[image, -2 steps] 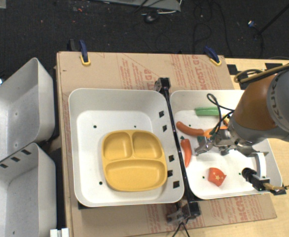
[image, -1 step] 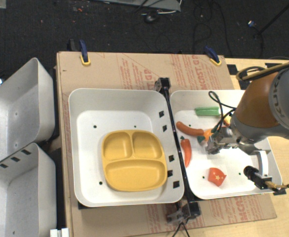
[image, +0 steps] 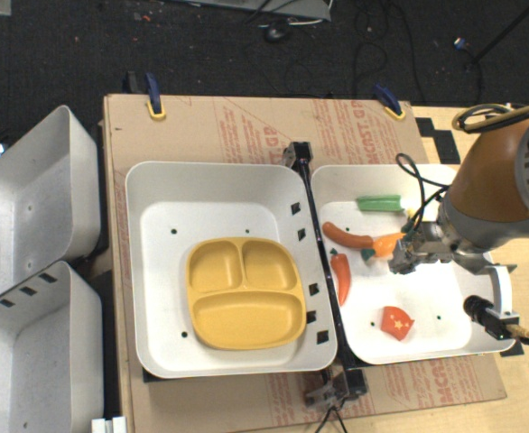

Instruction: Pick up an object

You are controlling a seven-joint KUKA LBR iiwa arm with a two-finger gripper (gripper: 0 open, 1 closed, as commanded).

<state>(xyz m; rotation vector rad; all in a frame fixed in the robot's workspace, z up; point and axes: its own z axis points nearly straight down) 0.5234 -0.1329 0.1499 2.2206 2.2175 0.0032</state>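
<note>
Tool [image: 403,258] low in right bin [image: 445,336], poised just beside the carrot [image: 384,244] and sausage [image: 348,236], likely lining up a grasp; whether it is spread or pressed together, cannot tell.

Faint red printing runs across the brown cardboard sheet [image: 246,120] lying under the two white bins. The letters appear upside down or mirrored along the top edge and again along the bottom edge, and they are too small and blurred to read. No other text, label, brand, number or sign can be made out anywhere else.
</note>
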